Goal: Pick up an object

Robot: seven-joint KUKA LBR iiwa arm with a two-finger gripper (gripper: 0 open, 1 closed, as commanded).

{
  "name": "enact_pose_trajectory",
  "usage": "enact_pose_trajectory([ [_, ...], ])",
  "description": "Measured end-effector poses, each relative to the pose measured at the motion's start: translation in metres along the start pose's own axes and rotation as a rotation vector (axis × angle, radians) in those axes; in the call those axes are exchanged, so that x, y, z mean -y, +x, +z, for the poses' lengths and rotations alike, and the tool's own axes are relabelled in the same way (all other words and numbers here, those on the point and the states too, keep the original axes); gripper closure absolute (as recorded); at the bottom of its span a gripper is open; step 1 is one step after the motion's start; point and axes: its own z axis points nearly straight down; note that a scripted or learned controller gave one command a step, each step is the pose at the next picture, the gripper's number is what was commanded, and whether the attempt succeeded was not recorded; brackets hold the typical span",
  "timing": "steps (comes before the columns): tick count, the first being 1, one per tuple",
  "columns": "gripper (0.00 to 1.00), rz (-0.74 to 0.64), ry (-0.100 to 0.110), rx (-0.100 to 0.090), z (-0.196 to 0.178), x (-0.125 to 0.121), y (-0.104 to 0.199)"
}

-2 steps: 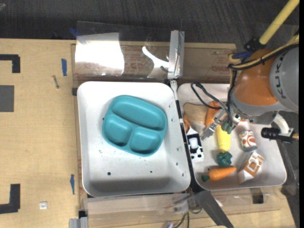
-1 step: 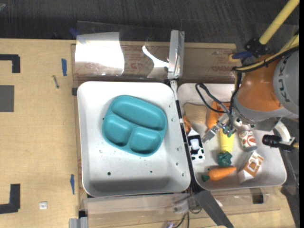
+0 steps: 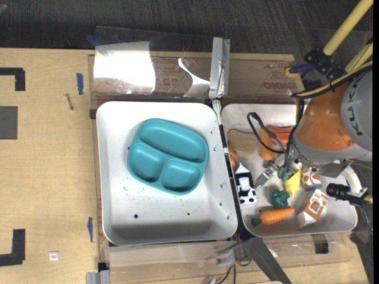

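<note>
Gripper (image 3: 283,173) is hanging low in right bin (image 3: 343,220), among toys above carrot (image 3: 277,216). Finger state: cannot tell. Teal tray (image 3: 168,154) is lying in left bin (image 3: 118,176)

Toys crowd the right bin (image 3: 343,220) around the gripper (image 3: 283,173); leftward, the teal plate (image 3: 167,154) leaves bare margins.

Bench (image 3: 41,176) bears 2 white bins (image 3: 118,218).

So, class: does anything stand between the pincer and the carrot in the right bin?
Nothing visible does. The pincer hangs over the clutter, and the carrot lies just below it in the view, uncovered, with a yellow piece between them in the picture.
</note>
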Motion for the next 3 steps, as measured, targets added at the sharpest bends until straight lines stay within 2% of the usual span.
enact_pose_trajectory([
  [1, 0.0, 0.007, 0.006, -0.014, 0.003, 0.052, -0.035],
  [2, 0.0, 0.007, 0.004, -0.014, 0.003, 0.089, -0.033],
  [3, 0.0, 0.218, 0.008, -0.014, -0.062, 0.022, -0.037],
])
